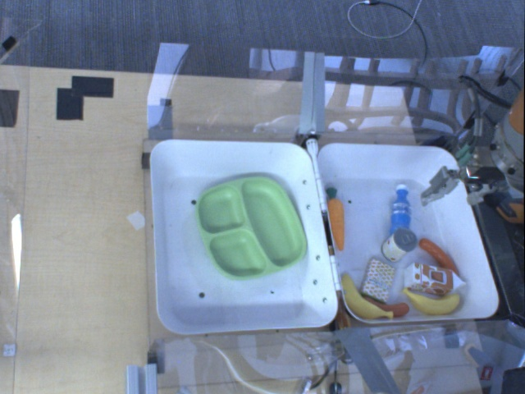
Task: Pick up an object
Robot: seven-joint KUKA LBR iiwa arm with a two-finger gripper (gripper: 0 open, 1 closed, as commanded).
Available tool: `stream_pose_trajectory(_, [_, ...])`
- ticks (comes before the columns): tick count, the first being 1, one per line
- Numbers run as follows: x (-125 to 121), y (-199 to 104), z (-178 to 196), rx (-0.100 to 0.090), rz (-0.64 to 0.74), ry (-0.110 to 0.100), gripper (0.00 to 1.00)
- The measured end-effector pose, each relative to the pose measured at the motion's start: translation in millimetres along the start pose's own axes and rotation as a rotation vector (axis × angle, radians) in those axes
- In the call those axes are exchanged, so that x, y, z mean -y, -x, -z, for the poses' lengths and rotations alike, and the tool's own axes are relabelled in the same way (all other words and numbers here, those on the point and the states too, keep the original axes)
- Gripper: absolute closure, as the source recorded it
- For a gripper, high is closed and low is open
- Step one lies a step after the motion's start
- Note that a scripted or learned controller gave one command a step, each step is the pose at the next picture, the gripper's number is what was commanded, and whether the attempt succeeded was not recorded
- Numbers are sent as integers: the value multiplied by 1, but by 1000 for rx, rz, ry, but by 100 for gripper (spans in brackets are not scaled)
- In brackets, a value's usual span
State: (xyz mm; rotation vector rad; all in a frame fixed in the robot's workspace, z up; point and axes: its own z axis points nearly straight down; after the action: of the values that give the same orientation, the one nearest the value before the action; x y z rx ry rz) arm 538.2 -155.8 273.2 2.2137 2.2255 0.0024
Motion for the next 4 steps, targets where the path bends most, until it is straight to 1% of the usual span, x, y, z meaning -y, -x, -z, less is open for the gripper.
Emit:
stream_pose_trajectory(1, [21, 35, -42, 1, 80, 2, 0])
stream_pose_trajectory(2, [14, 35, -155, 1, 57, 3, 0])
stream_pose_trajectory(3, [50, 50, -63, 2, 217, 4, 0])
stream_pose_trajectory(4, [36, 43, -183, 6, 380, 13, 0])
